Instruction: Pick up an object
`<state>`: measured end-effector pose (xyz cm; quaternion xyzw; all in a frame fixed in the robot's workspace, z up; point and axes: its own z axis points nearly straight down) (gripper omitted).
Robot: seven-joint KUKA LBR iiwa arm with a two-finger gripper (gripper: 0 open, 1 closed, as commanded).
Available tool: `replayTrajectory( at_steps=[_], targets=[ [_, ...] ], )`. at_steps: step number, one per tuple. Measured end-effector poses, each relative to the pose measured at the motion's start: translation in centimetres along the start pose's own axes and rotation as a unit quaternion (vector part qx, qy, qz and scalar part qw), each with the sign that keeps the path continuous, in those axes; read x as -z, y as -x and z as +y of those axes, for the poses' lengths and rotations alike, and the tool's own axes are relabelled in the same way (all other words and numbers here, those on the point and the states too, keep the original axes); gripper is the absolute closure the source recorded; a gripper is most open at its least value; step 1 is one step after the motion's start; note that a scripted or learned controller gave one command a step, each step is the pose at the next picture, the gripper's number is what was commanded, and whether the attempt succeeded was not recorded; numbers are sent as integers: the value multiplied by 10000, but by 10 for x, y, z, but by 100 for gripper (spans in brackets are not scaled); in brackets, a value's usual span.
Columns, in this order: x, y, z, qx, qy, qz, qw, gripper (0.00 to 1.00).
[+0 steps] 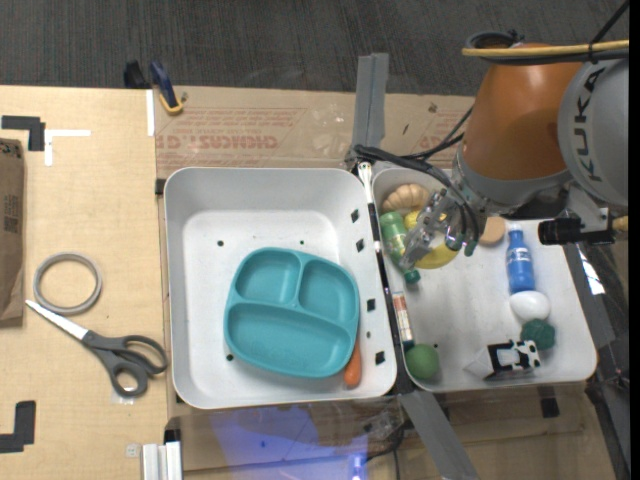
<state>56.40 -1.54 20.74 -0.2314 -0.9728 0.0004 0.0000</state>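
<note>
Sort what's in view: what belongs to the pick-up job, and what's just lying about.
Job:
gripper
right bin
yellow object
green bottle
blue bottle
white egg
green ball
left bin
teal tray

Lying about:
scissors
tape roll

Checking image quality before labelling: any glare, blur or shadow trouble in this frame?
Camera view: mostly sharp and evenly lit; the hand over the right bin looks slightly blurred; a bluish-white glare patch sits at the bottom edge below the left bin; the arm shades that bin's top right corner; the teal tray reads cleanly.
</note>
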Motion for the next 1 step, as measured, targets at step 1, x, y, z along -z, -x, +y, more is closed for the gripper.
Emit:
replayTrajectory(
  at_steps=[1],
  targets=[
    [42, -30, 54, -821, 5, -8, 9966, 100]
  ],
)
